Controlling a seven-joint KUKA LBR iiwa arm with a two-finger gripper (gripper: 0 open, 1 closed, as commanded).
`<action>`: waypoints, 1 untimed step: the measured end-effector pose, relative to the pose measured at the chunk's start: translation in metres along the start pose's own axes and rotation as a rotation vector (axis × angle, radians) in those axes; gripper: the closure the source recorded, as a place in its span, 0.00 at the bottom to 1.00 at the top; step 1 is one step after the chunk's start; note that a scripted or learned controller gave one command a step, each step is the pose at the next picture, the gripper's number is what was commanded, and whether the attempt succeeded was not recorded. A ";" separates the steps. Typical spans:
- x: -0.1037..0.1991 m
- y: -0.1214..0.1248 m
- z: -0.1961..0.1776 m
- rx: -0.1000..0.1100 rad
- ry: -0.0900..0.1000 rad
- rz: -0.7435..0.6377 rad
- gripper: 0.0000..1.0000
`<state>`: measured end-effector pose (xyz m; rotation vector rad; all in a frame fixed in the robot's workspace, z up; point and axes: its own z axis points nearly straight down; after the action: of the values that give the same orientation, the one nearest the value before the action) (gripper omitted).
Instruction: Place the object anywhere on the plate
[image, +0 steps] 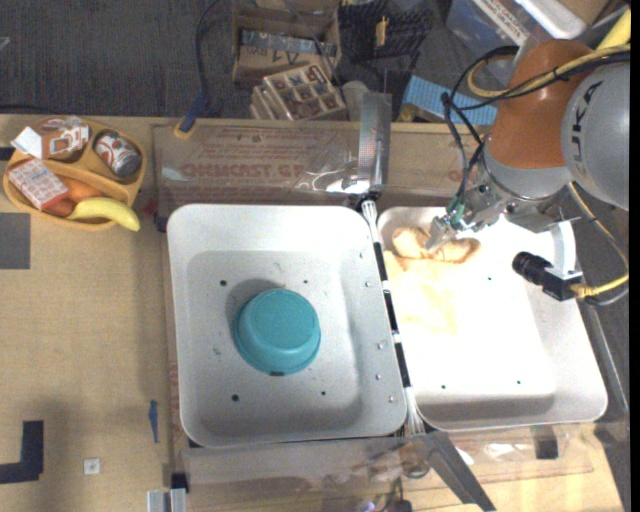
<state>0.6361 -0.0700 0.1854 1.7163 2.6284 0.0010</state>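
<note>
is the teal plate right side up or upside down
Upside down, it seems: the teal plate in the left bin shows a smooth domed top, no hollow or rim facing up.

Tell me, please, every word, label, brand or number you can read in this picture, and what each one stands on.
"KUKA", partly cut off at the picture's edge: on the grey arm.
Faint reddish lettering on the clear-wrapped board behind the bins: too blurred to read.
Labels on the packets in the yellow tray at the left: too small to read.
Print on the cardboard boxes at the top: unreadable.
</note>
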 end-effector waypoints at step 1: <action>-0.001 0.001 -0.040 -0.001 -0.001 0.000 1.00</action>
<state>0.6371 -0.0708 0.2255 1.7158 2.6270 0.0019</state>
